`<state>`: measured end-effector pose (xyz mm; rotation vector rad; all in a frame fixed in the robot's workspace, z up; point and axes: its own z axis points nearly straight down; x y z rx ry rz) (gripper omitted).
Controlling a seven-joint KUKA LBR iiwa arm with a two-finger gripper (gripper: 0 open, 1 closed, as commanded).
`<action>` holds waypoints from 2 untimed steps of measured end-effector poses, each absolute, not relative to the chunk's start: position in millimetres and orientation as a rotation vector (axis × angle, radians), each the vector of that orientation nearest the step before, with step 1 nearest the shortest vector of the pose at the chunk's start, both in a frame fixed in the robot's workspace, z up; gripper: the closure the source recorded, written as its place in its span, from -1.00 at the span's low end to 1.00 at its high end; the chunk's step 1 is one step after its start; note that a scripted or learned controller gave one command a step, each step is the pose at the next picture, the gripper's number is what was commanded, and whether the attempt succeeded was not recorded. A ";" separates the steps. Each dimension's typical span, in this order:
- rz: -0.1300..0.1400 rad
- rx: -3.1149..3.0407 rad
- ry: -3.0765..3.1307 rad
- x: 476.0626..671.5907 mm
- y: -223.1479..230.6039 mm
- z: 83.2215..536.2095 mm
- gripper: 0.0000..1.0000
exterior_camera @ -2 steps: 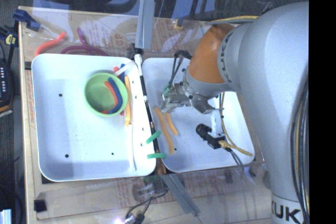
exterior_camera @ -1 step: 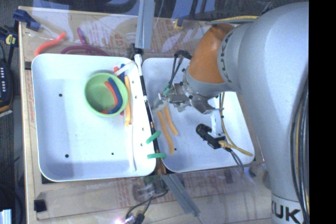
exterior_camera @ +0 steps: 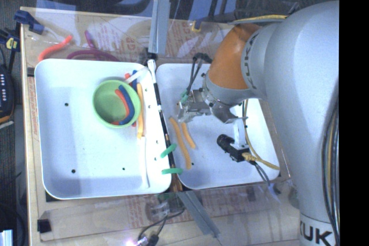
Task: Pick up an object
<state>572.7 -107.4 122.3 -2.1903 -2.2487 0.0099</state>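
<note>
Orange sticks [exterior_camera: 180, 144], two thin ones lying side by side, are the nearest thing to pick. They rest on the floor of the right bin [exterior_camera: 219, 173], toward its left wall, a little below the middle of the frame. Nothing is on top of them, and the floor around them is bare.

The gripper [exterior_camera: 185, 112] hangs just above and slightly right of the sticks' upper ends, near them. I cannot tell whether it touches them, or whether it is released or clenched; the wrist hides that part. Nothing can be seen held in it. I judge this to be the approach step, with no grasp made yet.

As I read it, the next move is a small shift toward the lower left of the frame. The gripper would need to sit over the middle of one stick and come down across its width rather than along its length. The sticks are thin and lie flat, so the gripper would have to reach almost to the bin floor to catch one. The two lie close together, so it may nudge one stick while taking the other.

Two small green pieces [exterior_camera: 168, 151] lie at the seam between the bins, left of the sticks. Farther left, the left bin [exterior_camera: 81, 152] holds a green bowl [exterior_camera: 104, 102] with coloured strips in it. The grey arm [exterior_camera: 288, 55] covers the right of the frame.
</note>
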 end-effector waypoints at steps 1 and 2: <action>0.010 -2.190 -2.249 572.7 -107.3 122.3 -1.00; 0.004 -2.156 -2.283 541.0 -118.1 91.8 -1.00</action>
